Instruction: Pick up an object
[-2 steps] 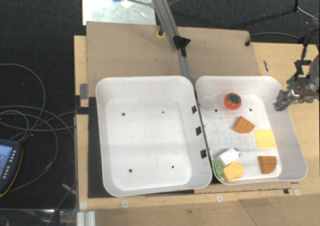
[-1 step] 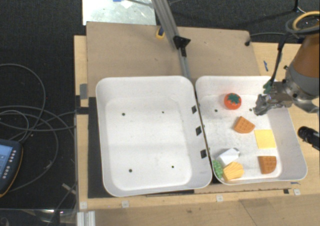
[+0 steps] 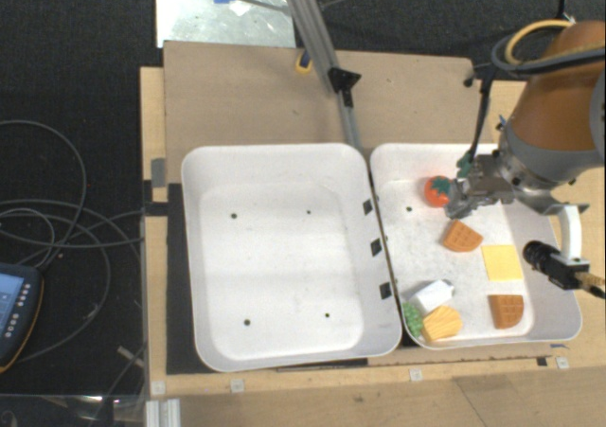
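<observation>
My arm, grey with its orange band, reaches in from the right and hangs over the far part of the right-hand shallow white plastic bin. My jaws sit low above that bin's floor, just beside the small round red-orange toy with a green patch, which lies to their left near the far wall. From this slant the dark metal of the wrist hides the tips, so I cannot tell whether my jaws are apart or together, and I see nothing between them.

All the things to pick lie in this right bin. Just in front of my jaws lies a flat orange wedge with a rounded edge. Nearer the right wall is a pale yellow square block, and in front of that an orange ridged block. In the near left corner a small white block rests against a yellow-orange chunk, with a green leafy piece touching them against the bin wall.

The left-hand shallow white bin stands beside the right one, their rims touching, with black clips along the join. Both bins rest on the brown cardboard-covered surface. Beyond the surface's left edge, dark cables loop over the black floor near a handheld control tablet.
</observation>
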`<state>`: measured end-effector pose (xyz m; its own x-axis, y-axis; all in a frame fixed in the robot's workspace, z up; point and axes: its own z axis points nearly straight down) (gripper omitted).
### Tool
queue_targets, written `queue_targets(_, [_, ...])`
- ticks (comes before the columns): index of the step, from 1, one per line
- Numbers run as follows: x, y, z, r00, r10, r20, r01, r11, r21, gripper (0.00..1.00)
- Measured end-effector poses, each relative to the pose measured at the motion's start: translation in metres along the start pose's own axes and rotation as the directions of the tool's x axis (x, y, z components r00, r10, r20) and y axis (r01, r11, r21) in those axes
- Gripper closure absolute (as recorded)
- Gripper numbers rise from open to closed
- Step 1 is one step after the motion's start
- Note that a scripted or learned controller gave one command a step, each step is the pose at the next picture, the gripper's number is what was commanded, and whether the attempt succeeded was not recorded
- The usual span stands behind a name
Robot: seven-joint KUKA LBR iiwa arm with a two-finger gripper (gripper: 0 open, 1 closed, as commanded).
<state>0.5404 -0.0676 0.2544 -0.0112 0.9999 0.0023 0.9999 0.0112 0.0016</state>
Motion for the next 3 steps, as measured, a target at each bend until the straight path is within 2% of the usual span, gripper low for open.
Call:
queue_targets(2, [0.086, -0.004, 0.013, 1.000, 0.001, 0.000, -0.001, 1.000, 0.001, 1.00])
queue_targets(3, [0.137, -0.006, 0.007, 1.000, 0.000, 0.000, 0.000, 1.000, 0.001, 1.00])
